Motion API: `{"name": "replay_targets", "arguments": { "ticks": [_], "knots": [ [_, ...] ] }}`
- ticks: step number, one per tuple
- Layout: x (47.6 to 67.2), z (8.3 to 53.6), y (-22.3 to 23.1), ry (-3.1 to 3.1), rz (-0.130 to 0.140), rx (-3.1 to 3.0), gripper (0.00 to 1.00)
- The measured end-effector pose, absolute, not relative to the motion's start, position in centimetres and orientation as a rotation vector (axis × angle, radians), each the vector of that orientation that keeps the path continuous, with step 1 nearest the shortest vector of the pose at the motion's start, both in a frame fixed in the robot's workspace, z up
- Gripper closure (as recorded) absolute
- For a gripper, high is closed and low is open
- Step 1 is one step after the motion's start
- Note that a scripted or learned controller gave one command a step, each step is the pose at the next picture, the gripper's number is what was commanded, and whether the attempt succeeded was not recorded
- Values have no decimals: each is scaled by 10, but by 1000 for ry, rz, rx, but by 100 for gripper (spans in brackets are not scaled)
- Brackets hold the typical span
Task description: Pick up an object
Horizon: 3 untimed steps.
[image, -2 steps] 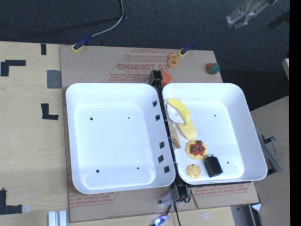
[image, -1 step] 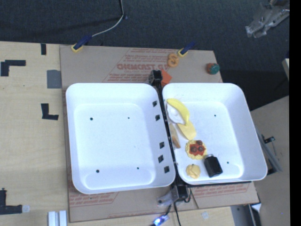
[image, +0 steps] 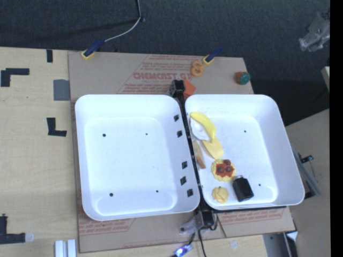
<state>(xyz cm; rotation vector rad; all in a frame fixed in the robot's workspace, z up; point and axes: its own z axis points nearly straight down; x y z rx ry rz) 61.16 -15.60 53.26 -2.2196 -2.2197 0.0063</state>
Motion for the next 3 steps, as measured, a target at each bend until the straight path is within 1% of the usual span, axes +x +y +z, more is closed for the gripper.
{"name": "replay_targets", "arguments": {
  "ticks": [1,2,3],
  "knots": [
    [589,533,-207,-2219,6,-2221,100],
    [650,531,-222,-2226,6,-2216,100],
    [663,532,-221,-2227,5,-2215,100]
  ]
}}
